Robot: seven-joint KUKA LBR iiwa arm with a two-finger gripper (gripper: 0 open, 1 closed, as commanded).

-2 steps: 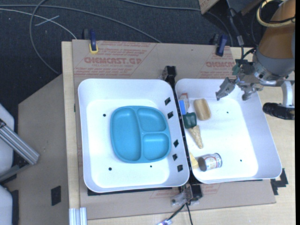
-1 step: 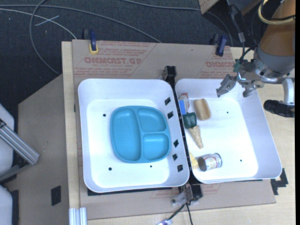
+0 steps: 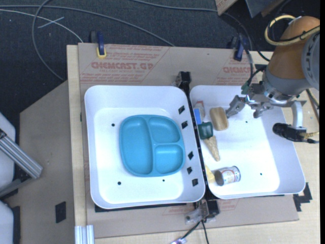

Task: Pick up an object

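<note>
Over the right bin (image 3: pixel 284 184) my pincer (image 3: pixel 245 107) hangs released, grasping nothing. The tan brush (image 3: pixel 219 118) lies just beside it. Descending here, one finger could, I think, clip the brush and shove it away.

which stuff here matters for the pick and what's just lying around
Job: gripper, open above the right bin; candidates there: small can, wooden brush, teal piece, tan cone.
Lying about: blue divided plate in left bin, cables.

arm (image 3: pixel 292 60): grey, orange band | end effector (image 3: pixel 247 107): metal, two-finger | cable (image 3: pixel 277 27): yellow loop | black part on side
</note>
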